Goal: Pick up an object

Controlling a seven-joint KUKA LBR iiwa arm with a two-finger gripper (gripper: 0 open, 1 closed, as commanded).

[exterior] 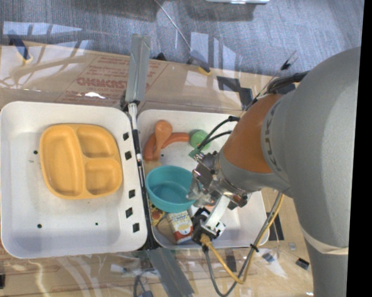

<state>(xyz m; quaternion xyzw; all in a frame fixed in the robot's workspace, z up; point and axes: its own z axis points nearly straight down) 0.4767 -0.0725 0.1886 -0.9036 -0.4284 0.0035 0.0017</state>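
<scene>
Reaching was judged in hand: the pincer was seen at the right rim of the round teal plastic bowl in the right white bin, its grip not discernible. Closure on that rim was needed next.

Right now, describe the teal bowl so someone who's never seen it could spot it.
Find the shallow white bin the grey robot arm reaches into. By the wall it shares with the other bin sits a round teal plastic bowl, open side up. Only it is blue-green and hollow; an orange spoon lies behind, a small red-labelled carton in front.
</scene>
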